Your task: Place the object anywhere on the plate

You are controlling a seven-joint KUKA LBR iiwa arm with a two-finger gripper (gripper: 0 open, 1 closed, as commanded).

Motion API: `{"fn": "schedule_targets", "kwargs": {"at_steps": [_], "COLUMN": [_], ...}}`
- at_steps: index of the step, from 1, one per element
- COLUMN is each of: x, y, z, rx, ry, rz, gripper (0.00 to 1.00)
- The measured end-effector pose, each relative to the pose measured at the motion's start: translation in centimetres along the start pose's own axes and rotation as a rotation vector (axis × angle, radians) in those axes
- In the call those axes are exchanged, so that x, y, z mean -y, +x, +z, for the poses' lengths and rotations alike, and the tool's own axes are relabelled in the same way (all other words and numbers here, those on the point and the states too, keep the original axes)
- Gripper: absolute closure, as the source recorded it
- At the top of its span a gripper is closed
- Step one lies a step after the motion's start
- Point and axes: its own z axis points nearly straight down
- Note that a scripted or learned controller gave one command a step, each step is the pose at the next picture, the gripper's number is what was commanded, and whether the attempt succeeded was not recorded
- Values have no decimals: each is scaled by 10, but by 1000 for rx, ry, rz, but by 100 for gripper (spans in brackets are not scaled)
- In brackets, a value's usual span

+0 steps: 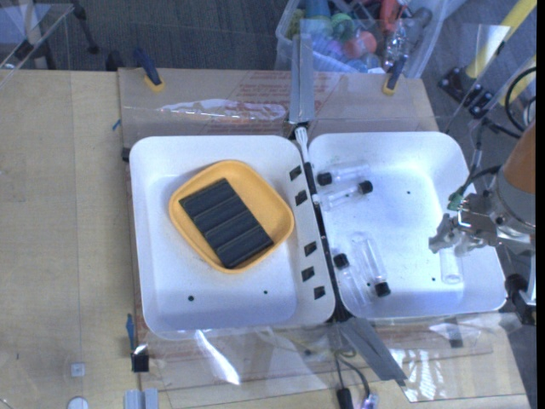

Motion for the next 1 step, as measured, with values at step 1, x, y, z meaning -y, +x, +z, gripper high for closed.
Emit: {"fn": "schedule_targets", "kwargs": {"at_steps": [1], "x": [0], "y": [0], "z": [0], "rx": [0], "ry": [0], "rz": [0], "gripper": [0]}}
